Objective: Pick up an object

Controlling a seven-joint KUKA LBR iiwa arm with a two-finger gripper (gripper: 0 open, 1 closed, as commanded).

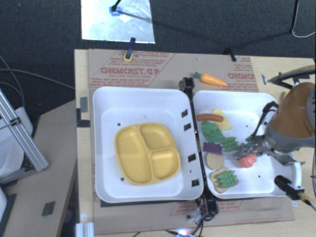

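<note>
The right bin [247, 100] holds several toy foods: a red-brown sausage [210, 117], a green leafy piece [212, 131], a purple piece [212, 148], green beans [230, 143], a tan disc [214, 160] and pea pods on a tan slice [225, 178]. A small red piece [248, 160] lies near the bin's middle. My gripper [245, 152] is low in this bin, right at the upper edge of the red piece and touching or nearly touching it. The grey and orange arm [294, 120] comes in from the right.
The left bin [106, 102] bears a yellow divided plate [147, 153]. An orange carrot [211, 79] lies on the cardboard behind the right bin. A black divider [196, 137] runs between the bins. A blue and yellow clip [130, 50] sits at the back.
</note>
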